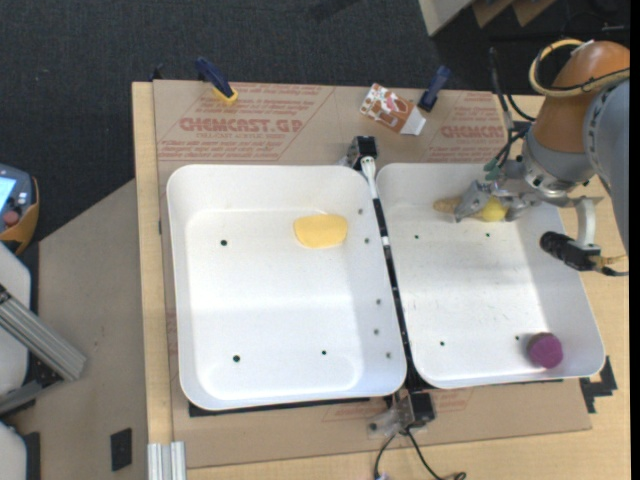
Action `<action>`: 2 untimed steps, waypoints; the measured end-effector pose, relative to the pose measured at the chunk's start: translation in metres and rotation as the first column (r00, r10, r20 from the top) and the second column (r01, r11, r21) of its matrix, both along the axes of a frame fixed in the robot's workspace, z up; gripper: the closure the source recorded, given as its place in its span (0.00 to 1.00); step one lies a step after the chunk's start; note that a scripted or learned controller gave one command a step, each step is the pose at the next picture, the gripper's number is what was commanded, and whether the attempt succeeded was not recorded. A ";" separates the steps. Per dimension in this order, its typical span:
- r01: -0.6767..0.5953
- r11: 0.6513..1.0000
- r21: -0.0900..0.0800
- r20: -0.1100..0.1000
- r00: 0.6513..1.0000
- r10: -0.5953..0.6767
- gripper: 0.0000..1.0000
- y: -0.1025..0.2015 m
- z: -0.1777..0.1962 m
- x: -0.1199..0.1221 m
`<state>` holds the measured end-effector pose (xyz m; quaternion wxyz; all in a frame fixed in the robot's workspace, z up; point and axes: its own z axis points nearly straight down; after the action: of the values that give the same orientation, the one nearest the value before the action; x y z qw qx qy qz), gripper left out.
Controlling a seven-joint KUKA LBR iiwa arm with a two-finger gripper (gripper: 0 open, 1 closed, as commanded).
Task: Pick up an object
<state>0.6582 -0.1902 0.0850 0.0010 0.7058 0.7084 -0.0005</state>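
Gripper [478,206] low in right bin [500,368], far end, maybe touching small yellow object [493,211]. Jaw state unclear, can't tell. Arm [575,118] cut off right.

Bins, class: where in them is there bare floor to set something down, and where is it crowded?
The left bin is bare below and beside the yellow piece. The right bin is bare through its middle, between the purple ball and the gripper. Its far edge is crowded: gripper and small yellow object.
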 end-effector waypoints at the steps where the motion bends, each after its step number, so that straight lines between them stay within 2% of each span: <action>1: 0.002 1.000 0.000 -0.017 1.000 -0.002 1.00 -0.002 0.008 -0.005; 2: -0.001 1.000 0.004 -0.008 1.000 0.001 1.00 0.069 0.065 0.007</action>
<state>0.6657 -0.1210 0.1496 -0.0035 0.7055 0.7087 -0.0020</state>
